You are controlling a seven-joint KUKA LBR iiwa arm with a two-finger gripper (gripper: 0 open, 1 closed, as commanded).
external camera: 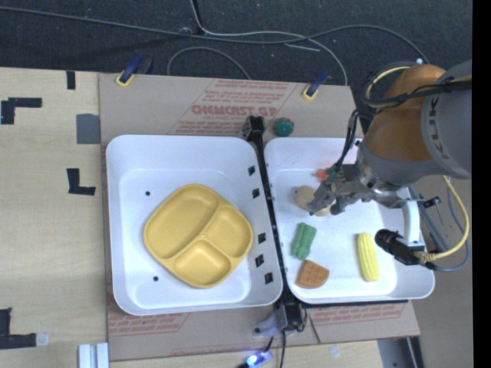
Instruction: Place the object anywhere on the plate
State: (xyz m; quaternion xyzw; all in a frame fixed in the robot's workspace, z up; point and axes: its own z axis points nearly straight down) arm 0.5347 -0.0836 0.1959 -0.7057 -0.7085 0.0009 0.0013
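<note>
Two white bins. Left bin (123,205) — one yellow plate (198,234), three compartments. Right bin (399,286) — one green piece (304,240), one waffle (312,274), one corn cob (367,256), one tan object (307,198) just beside the gripper (328,202); finger state cannot be told.

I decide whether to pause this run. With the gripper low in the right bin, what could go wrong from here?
1. The gripper sits over a small tan object; whether it has it is unclear, so it may lift off with nothing.
2. The green piece lies close below and could get nudged.
3. The yellow plate is in the other bin, so a loose hold could drop the load crossing the divider.
</note>
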